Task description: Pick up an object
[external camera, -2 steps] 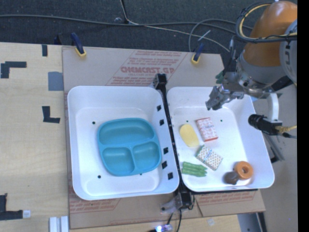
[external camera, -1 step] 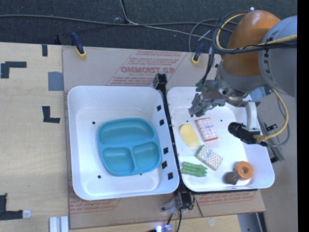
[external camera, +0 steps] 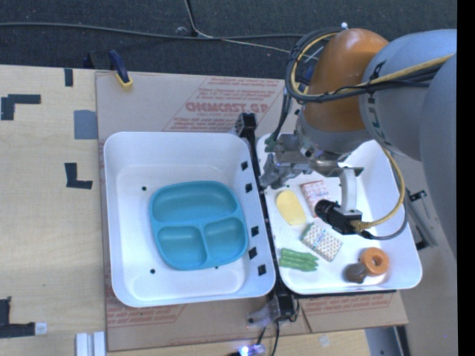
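I hovered my gripper [external camera: 280, 170] low over the right bin [external camera: 397, 273], approaching the yellow block [external camera: 291, 208] (finger state: cannot tell); descending squarely onto it remained.

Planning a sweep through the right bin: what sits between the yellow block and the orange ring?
In the camera view, a patterned white packet lies between the yellow block and the orange ring.
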`<state>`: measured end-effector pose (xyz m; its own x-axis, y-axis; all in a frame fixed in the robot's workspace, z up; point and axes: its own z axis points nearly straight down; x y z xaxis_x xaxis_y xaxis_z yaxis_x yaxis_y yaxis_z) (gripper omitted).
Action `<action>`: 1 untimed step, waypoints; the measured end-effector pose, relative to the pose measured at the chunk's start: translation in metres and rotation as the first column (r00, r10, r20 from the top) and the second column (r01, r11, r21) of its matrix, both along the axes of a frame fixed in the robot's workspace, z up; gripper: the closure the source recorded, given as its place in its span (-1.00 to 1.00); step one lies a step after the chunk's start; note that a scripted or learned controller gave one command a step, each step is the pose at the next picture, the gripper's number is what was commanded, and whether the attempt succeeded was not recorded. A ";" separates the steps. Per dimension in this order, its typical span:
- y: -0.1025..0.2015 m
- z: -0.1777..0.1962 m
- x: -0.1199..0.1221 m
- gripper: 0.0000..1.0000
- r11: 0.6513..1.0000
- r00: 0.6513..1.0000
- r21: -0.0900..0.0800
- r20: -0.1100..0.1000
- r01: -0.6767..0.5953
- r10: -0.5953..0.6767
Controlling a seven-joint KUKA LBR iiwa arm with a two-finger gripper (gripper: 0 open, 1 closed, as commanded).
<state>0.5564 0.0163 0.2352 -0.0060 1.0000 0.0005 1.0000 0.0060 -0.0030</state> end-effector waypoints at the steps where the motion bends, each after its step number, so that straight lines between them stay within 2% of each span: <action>1: 0.057 -0.012 -0.002 1.00 1.000 1.000 0.000 -0.001 0.000 0.000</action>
